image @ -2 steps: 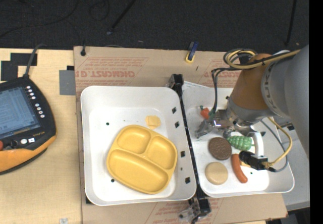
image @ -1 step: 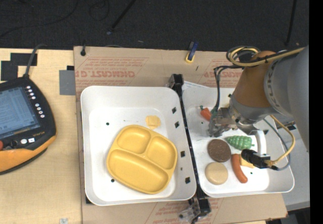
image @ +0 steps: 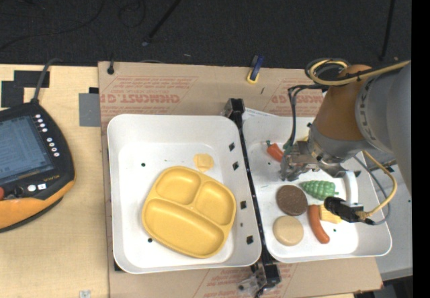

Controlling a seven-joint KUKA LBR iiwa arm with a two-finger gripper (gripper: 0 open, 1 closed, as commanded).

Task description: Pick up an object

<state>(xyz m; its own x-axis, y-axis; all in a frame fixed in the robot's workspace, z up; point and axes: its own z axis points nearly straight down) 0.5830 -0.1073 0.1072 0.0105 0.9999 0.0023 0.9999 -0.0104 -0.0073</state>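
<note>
Gripper [image: 290,168] low in right bin [image: 376,243], near its back-left part; finger state cannot be told. Brown disc [image: 292,200], green toy [image: 318,188], beige disc [image: 288,230] and orange carrot [image: 318,223] lie toward the bin's front. Yellow divided plate [image: 188,211] in left bin [image: 127,156].

Two white bins [image: 121,156] (side by side), one yellow tray [image: 188,209].

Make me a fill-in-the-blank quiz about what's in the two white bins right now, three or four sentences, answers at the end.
1. The yellow divided plate lies in the ____ bin.
2. The plate has ____ compartments.
3. The dark brown disc lies directly above the ____ disc in the right bin.
4. The tool hangs over the ____ bin, near a green bumpy toy.

Missing words: left; three; tan; right
</note>
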